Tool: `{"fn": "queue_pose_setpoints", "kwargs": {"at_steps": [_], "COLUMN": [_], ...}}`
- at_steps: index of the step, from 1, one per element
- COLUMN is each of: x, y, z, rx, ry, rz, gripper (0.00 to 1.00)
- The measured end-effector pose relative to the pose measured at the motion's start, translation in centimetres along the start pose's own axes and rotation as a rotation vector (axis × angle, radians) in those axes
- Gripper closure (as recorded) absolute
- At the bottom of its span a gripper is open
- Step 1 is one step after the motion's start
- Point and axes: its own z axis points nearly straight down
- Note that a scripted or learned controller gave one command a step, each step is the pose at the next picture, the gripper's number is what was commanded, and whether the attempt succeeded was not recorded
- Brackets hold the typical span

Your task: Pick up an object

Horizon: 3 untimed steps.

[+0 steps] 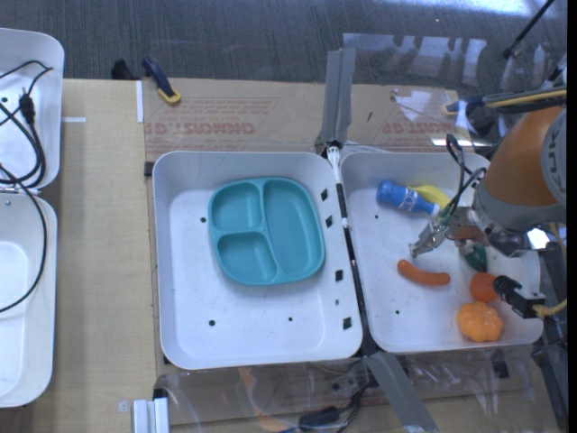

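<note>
In the right bin [397, 332] lie an orange sausage-shaped toy [424, 275], a blue bottle [403, 197] with a yellow piece [431, 193] beside it, a small orange-red object [482, 286], a green item [475, 258] partly under the arm, and an orange pumpkin-like toy [480, 321]. My gripper [427, 243] hangs just above and right of the sausage toy, its thin fingers pointing down-left. Nothing shows between the fingers.
The left bin [180, 269] holds a teal divided plate [267, 230]. A grey divider [338, 88] rises between the bins at the back. A blue and yellow tool [160, 81] lies on the cardboard behind. White trays with black cables stand at far left.
</note>
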Motion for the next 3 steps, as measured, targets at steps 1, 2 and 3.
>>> {"fn": "queue_pose_setpoints", "kwargs": {"at_steps": [1,2,3], "x": [-1.4,-1.4,6.7], "y": [10.5,10.4,6.9], "z": [-0.1,-0.9,-10.5], "rx": [-0.001,0.007,-0.001], "ry": [-0.002,-0.003,0.000], "rz": [-0.004,-0.009,-0.003], "gripper": [0.00,1.00,1.00]}}
